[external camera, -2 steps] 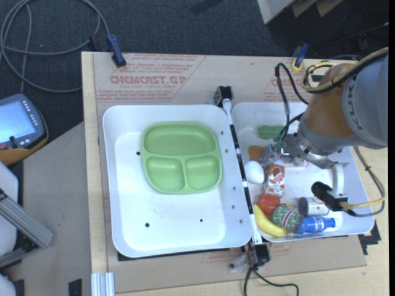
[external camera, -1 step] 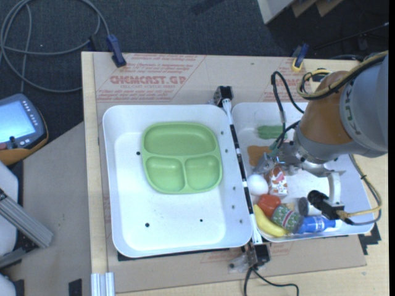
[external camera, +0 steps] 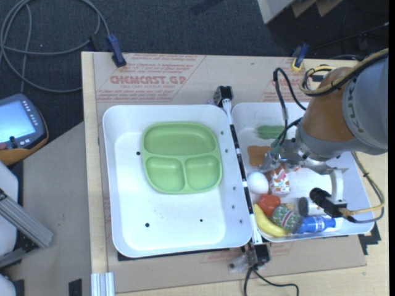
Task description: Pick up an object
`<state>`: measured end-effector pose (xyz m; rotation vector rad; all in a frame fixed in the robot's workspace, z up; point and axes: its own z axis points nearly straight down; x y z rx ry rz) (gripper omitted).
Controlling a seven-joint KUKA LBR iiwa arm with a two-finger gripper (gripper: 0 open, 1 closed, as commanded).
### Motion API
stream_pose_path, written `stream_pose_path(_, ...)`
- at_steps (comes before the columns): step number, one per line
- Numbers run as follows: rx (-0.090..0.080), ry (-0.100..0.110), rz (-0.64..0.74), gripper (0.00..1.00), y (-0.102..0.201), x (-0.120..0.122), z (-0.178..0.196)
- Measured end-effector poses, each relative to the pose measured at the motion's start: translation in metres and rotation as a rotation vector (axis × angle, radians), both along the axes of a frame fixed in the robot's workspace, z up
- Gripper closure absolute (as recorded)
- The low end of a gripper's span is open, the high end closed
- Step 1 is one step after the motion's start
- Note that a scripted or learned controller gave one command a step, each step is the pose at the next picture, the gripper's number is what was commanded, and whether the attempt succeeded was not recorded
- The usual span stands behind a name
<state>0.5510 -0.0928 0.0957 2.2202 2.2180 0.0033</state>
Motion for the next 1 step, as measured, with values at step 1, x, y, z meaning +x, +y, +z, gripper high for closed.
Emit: stream_pose_path(1,0.001,0.003,0.002,1.00,0.0520,0.0155,0.0890)
